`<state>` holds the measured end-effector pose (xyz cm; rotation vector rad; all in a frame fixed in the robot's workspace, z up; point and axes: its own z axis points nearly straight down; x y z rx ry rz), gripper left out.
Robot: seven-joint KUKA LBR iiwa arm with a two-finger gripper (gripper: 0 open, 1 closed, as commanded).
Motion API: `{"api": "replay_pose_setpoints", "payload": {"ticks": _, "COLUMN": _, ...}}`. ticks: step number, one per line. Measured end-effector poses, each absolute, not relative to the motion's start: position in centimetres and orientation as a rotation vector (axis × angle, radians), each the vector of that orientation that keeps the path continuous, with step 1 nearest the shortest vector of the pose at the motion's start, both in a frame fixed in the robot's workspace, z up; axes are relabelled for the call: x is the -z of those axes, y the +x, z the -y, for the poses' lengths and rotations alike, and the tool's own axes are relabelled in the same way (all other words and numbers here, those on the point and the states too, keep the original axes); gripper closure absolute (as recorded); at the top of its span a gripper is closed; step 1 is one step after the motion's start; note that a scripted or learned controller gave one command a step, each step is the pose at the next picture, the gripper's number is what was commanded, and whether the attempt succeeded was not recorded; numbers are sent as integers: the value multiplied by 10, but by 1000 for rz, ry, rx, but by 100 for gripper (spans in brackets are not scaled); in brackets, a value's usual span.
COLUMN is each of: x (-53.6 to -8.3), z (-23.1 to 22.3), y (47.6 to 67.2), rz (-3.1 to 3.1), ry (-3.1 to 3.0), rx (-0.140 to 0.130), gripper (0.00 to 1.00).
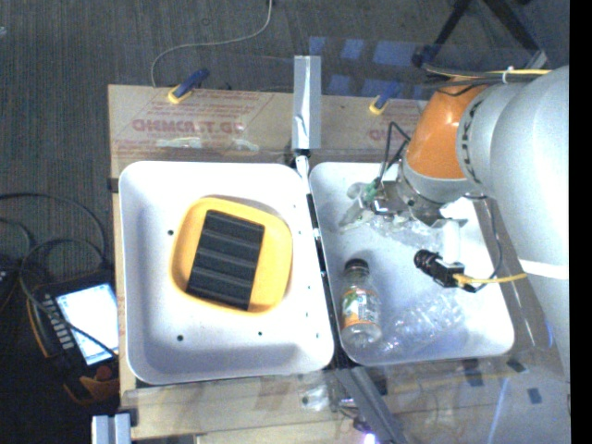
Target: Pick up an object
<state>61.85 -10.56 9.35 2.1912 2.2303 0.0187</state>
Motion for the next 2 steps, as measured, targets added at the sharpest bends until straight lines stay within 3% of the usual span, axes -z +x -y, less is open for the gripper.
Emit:
{"api": "replay_pose_setpoints", "payload": {"ticks": 1, "x": -153, "z": 181, "y": 590, "rz": -2165, "ry": 2275, "rx": 4, "gripper": 0}}
{"api": "replay_pose_setpoints", "payload": {"ticks": 2, "x": -99, "z": 206, "y": 611, "rz": -2198, "ry": 2233, "rx": -10, "gripper": 0}}
